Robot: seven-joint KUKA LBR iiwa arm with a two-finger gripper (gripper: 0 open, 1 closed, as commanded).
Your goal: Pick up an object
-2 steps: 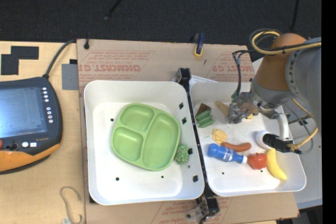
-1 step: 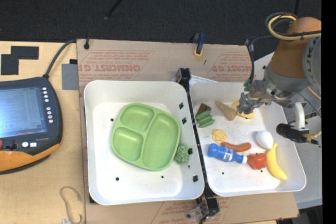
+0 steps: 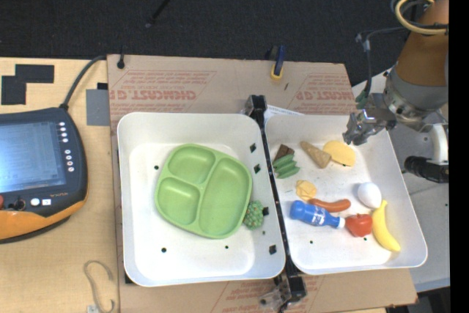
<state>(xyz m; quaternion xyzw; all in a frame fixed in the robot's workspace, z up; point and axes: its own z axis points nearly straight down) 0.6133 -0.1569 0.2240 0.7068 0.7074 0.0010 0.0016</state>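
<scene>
- A cardboard-topped bench (image 3: 190,88) carries two white bins; the right bin (image 3: 410,245) holds the toys.
- The hand (image 3: 357,130) hovers at the bin's one o'clock corner, its opening impossible to judge.
- Nearest is the yellow piece (image 3: 341,152), at the hand's seven o'clock.
- Best to descend straight, centred over it, clear of the brown wedge (image 3: 316,154).

The right bin (image 3: 410,231) is crowded: yellow piece (image 3: 340,152), white egg (image 3: 368,194), banana (image 3: 385,227), blue bottle (image 3: 314,214) and green pods (image 3: 286,167) lie close together, leaving bare floor along its near edge. In the left bin (image 3: 139,231), the green divided plate (image 3: 205,189) fills the middle, with open margins around it.
</scene>
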